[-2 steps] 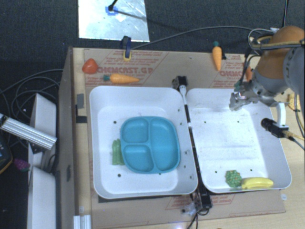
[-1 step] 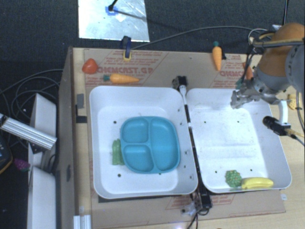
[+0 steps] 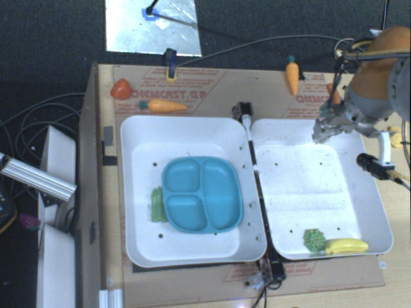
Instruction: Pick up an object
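Arm (image 3: 379, 76) enters from the right edge, upper right of view. Orange band visible at the top near the edge, grey wrist housing below it, cabling looped around the wrist on its left side. Wrist angled down and to the left. Gripper (image 3: 323, 128) sits at the low left end of the arm, pointing downward. Finger state not resolvable at this angle, too small and blurred.

In the right bin (image 3: 359, 172) we see a yellow banana (image 3: 347, 246) lying flat along the near rim, a green broccoli floret (image 3: 314, 239) touching its left end. A green piece (image 3: 157, 205) lies beside the blue divided plate (image 3: 201, 194) in the left bin (image 3: 138, 172).
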Robot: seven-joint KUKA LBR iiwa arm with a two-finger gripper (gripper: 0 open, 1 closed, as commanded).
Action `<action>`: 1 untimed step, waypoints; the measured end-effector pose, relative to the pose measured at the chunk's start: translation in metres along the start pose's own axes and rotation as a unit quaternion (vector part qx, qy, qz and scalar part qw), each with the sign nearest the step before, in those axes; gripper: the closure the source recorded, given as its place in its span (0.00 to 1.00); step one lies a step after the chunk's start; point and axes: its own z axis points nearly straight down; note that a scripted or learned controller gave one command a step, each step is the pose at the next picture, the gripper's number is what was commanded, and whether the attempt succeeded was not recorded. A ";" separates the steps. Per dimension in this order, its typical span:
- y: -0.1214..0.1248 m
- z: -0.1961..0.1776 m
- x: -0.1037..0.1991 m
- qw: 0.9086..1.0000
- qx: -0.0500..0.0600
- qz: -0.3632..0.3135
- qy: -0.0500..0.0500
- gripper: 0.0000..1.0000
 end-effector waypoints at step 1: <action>0.001 -0.011 0.000 1.000 -0.002 -0.001 0.000 1.00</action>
